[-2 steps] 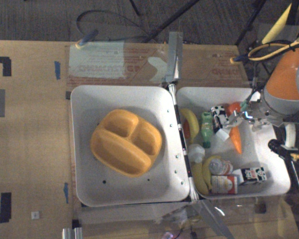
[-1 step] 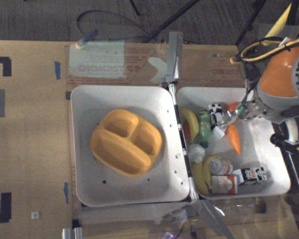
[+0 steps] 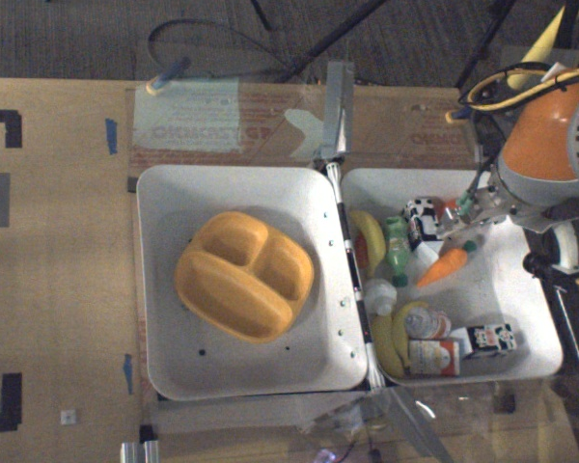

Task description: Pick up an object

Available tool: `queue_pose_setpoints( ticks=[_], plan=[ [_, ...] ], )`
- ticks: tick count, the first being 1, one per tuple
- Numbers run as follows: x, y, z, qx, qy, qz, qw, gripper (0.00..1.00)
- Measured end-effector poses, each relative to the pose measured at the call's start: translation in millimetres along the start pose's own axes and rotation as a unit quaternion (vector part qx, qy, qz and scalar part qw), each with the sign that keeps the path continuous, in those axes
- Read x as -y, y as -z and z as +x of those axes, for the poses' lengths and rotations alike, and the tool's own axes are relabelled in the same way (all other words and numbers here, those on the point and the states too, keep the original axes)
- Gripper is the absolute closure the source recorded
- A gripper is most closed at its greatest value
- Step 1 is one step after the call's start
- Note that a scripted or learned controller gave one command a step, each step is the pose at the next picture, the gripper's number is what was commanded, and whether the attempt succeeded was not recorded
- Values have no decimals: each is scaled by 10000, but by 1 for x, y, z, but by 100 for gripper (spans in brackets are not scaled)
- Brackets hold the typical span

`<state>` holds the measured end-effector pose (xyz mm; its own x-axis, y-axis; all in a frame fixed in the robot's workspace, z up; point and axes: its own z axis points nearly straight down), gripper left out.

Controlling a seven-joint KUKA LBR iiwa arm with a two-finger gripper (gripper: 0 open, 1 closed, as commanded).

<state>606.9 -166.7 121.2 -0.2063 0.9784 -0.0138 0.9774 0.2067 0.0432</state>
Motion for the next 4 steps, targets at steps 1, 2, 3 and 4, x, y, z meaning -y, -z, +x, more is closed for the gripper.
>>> queue_pose_setpoints(
  ticks=[1,2,3,4],
  plan=[
    [-16,94,-22,-34,-1072,208,9940,100],
    [-40,159,-25,-9,-1992,207,9797,100],
    [-76,140,38,-58,-593,227,9980,100],
    [-51,88,44,-52,-761,227,9968,100]
  ],
)
